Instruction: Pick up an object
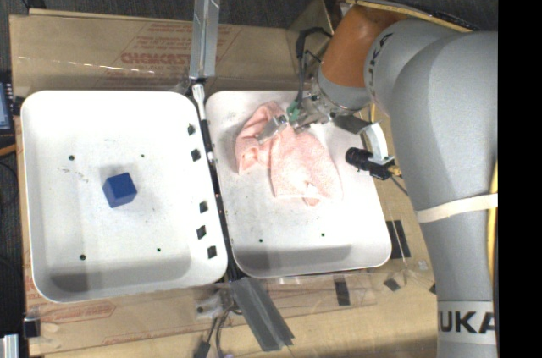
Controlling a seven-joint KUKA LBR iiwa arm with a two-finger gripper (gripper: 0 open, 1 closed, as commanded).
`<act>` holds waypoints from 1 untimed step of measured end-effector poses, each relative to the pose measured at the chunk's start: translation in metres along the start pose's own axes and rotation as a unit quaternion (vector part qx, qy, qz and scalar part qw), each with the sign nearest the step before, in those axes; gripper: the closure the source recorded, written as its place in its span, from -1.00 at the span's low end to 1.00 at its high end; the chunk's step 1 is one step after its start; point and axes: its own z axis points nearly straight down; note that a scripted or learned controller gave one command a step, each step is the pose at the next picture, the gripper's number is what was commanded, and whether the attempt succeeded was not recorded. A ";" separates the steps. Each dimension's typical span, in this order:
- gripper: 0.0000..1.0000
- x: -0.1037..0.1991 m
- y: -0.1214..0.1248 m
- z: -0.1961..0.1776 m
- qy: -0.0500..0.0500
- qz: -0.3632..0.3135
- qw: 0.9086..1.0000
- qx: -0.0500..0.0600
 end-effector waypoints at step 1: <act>-1.00 0.046 0.014 -0.094 0.000 0.065 0.998 0.003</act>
